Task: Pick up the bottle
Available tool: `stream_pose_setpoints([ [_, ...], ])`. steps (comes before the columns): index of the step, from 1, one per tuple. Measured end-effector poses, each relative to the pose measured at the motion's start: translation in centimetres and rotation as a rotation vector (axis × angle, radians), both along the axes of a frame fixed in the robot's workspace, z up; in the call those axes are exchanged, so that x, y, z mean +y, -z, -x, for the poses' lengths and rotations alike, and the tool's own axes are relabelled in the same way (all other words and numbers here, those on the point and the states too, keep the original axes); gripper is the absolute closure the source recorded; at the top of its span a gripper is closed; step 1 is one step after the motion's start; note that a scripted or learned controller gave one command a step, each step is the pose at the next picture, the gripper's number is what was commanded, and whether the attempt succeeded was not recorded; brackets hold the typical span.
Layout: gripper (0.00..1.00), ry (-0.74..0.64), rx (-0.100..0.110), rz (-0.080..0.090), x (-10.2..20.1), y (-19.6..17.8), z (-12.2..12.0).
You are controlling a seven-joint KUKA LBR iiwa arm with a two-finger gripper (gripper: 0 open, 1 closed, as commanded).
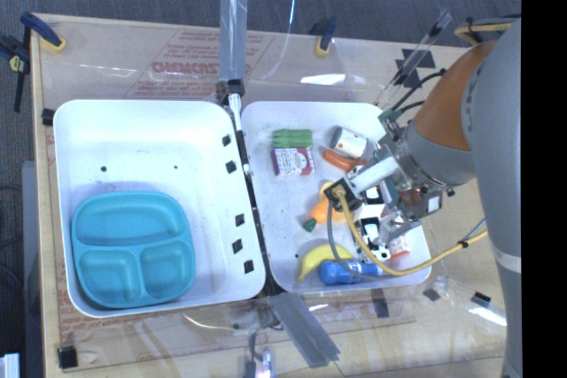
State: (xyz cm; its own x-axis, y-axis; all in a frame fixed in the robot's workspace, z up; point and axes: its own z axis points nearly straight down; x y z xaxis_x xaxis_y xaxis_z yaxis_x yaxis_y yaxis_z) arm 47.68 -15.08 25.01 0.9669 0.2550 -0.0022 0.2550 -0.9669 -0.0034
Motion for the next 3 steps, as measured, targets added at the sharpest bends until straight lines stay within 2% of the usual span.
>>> stream_pose_setpoints([
  [1, 0.0, 0.045, 0.005, -0.002, 5.0, 3.0, -2.2],
  [2, 0.0, 0.051, 0.001, 0.0, 4.7, -0.2, 0.0],
  [3, 0.0, 0.014, 0.004, -0.001, -1.0, 7.5, 0.1],
])
